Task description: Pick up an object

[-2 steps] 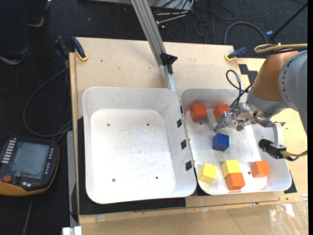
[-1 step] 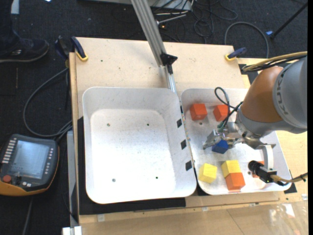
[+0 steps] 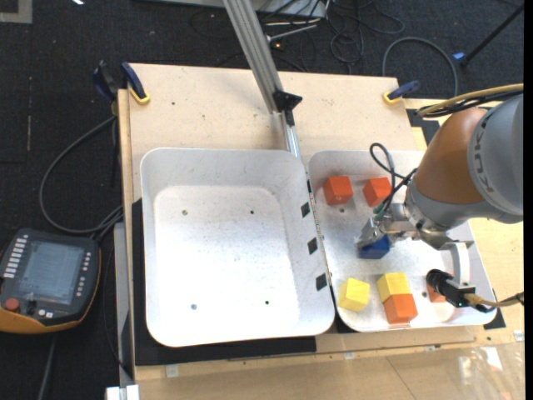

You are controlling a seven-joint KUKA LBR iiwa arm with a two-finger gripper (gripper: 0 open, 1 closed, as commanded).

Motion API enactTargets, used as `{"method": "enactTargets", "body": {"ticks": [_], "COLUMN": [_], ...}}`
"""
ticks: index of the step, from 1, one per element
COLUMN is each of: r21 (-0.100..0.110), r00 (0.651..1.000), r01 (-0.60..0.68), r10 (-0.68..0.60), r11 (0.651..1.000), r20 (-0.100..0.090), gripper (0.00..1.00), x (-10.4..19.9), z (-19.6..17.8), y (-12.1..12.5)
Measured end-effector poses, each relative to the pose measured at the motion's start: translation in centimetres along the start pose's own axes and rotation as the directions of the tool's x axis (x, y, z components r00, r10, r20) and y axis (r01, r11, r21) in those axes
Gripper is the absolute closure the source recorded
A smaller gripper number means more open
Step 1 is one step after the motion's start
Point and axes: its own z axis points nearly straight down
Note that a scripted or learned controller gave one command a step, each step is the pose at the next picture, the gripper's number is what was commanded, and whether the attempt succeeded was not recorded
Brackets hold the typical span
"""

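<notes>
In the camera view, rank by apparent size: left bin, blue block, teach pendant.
1. Left bin, far the largest.
2. Teach pendant.
3. Blue block, smallest, though the gripper partly covers it.

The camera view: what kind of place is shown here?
Probably a robotics lab: a robot arm reaches over two white bins holding coloured blocks, with a teach pendant and loose cables on the floor.

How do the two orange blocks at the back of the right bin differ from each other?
The left orange block lies fully in view; the right orange block is partly crossed by a black cable. The left one sits apart from the arm; the right one sits close beside the gripper. Both match in colour and rough size and rest in the right bin.
</notes>
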Motion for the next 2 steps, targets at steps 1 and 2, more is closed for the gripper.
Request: {"method": "enactTargets", "body": {"ticks": [1,2], "r21": [-0.006,0.004], "r00": [1.0,1.0], "r01": [0.009,0.01], "r10": [-0.009,-0.01], "r11": [1.0,1.0], "r20": [-0.001,-0.003], "gripper": [1.0,1.0], "x": [6.9,13.6], "z": [-9.4,-8.9], "y": [1.4,1.2]}}
